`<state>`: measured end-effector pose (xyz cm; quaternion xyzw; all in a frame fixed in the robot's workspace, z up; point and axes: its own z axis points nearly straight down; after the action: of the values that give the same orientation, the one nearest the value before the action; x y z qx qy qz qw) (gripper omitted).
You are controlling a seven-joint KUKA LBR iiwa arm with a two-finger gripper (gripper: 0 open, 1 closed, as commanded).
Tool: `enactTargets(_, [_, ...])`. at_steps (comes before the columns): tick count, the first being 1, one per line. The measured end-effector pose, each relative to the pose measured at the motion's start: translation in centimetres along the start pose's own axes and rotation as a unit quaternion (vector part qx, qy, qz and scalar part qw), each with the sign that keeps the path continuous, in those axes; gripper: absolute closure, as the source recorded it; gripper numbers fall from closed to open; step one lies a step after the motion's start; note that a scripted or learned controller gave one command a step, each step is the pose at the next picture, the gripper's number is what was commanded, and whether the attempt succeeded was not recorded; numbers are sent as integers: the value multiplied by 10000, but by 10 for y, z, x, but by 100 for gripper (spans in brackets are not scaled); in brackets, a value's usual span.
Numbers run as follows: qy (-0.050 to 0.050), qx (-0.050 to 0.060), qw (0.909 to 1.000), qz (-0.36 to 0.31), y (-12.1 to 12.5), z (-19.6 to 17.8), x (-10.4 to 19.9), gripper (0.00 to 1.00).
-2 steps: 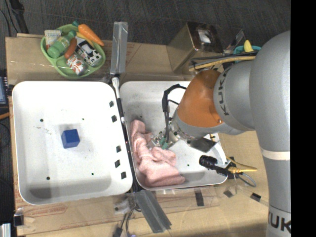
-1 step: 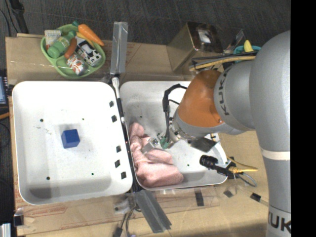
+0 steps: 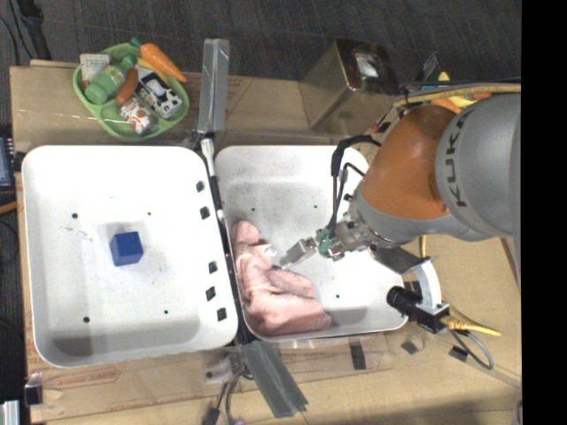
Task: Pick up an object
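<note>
**Gripper at the pink cloth, right bin: grasp not confirmed**

Left bin [image 3: 53, 237]: one blue cube [image 3: 127, 248], slightly toward 9 o'clock of the bin's centre, well apart from the arm. Green bowl of toy food [image 3: 131, 89] sits off the bench bins at 11 o'clock; not relevant.

Right bin [image 3: 266, 171]: pink cloth [image 3: 275, 286] bunched against the left wall, running toward the 6 o'clock corner. Gripper [image 3: 288, 255] reaches in from 3 o'clock, its tip at the cloth's upper edge. Whether the fingers are apart or together, cannot tell; nothing visibly between them.

Judgement: step in hand is closing on the cloth. To do it well, press down into a thick fold rather than the thin edge, close fully, then lift straight up, clear of the divider wall.
</note>
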<state>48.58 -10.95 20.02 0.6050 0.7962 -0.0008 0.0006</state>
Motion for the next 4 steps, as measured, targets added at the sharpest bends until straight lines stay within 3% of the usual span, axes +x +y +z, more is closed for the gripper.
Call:
enactTargets(1, [7, -10, 9994, -334, -10, 109, -12, 0])
enactTargets(2, [3, -14, 9970, 770, -12, 108, -44, 0])
enactTargets(3, [11, -14, 9972, 742, -11, 99, -44, 100])
enactTargets(4, [9, 11, 9982, 605, 58, -35, -48, 100])
